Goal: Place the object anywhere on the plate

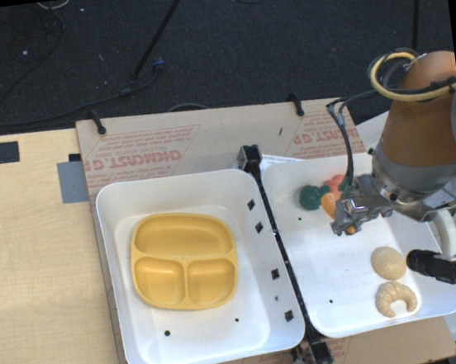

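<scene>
Side by side on the bench sit two shallow white bins. Inside the left bin lies a yellow plate with three compartments, one long section along its far side and two smaller ones along its near side; all three are bare. The plate rests toward the far left of its bin, apart from the walls.

Over in the right bin are several small food-like items. A green object lies near the far edge, just beside an orange object, with a reddish piece partly hidden behind them; the three form a tight cluster, though whether they touch cannot be told. Toward the near right corner rests a round beige roll, and just in front of it a pale croissant, the two close together. A black divider runs between the bins, and brown cardboard lies beneath them. A dark cable loops down beside the arm.

Reaching in from the right, the arm hangs above the right bin, and its gripper hovers just beside the orange object, on that object's near side. How the gripper is set cannot be told from this angle, and nothing can be seen in its grasp. All the objects lie in the right bin, well apart from the plate.
</scene>
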You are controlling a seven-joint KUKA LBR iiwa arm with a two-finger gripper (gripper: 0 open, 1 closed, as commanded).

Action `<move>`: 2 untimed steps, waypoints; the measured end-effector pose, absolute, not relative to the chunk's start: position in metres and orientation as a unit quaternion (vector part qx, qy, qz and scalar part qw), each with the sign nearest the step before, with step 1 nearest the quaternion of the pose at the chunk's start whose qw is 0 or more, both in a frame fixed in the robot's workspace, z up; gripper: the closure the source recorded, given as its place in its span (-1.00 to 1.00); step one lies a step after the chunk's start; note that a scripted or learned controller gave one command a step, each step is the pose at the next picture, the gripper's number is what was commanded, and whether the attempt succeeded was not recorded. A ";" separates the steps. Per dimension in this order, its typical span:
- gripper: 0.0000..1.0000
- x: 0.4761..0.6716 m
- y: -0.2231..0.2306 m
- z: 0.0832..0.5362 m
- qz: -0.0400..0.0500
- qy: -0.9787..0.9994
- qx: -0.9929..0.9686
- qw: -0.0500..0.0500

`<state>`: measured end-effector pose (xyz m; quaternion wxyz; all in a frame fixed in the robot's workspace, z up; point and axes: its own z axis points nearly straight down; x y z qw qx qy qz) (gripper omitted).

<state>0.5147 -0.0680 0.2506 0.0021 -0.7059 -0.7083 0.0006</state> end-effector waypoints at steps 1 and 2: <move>1.00 0.517 -0.012 0.236 0.001 -0.709 -0.705 0.003; 1.00 0.524 0.050 0.230 0.001 -0.709 -0.705 0.002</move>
